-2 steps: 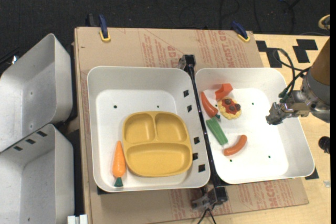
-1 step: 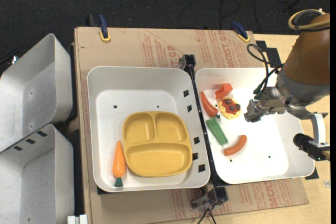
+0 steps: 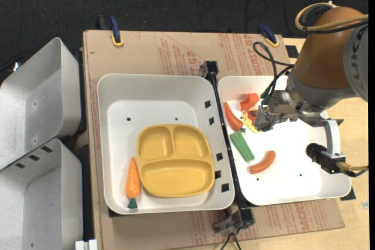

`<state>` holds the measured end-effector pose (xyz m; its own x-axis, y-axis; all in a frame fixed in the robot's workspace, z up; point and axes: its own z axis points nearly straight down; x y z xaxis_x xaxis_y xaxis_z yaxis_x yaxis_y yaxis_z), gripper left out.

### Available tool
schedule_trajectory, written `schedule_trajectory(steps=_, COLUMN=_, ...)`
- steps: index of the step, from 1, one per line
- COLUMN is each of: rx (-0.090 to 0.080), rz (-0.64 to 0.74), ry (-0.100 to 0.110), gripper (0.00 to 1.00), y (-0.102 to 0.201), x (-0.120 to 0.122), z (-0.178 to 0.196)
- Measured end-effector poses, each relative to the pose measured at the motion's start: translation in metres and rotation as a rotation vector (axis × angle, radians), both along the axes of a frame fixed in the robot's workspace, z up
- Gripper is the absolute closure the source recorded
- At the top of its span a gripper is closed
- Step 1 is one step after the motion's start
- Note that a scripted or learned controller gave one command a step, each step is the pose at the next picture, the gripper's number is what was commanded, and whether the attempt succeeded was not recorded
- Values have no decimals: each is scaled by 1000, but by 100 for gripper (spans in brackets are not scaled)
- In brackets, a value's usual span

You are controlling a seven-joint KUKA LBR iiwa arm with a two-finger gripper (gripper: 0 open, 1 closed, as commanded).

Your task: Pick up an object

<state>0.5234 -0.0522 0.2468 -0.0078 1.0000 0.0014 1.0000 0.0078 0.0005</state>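
My gripper [image 3: 258, 121] reaches down into the upper left part of the right bin [image 3: 293, 184], right over a small cluster of toy foods. In that cluster are an orange block [image 3: 249, 100], a curved red piece [image 3: 232, 117] and a small yellow piece [image 3: 251, 122] that touches the gripper's tip. A green stick [image 3: 241, 146] lies just below the cluster, and a red-orange sausage [image 3: 262, 162] lies further toward the bin's middle. The arm's wrist hides the tip from above.
The left bin [image 3: 117, 108] holds a yellow divided plate [image 3: 174, 160] with an orange carrot [image 3: 133, 178] beside its left edge. A black divider runs between the two bins. Two grey containers [image 3: 35, 126] stand off the bench at the left.
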Motion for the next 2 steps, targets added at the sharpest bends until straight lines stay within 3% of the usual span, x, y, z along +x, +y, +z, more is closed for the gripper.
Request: schedule_trajectory(steps=2, rx=1, rz=0, ry=-1, gripper=100, y=106, x=18, z=-4)
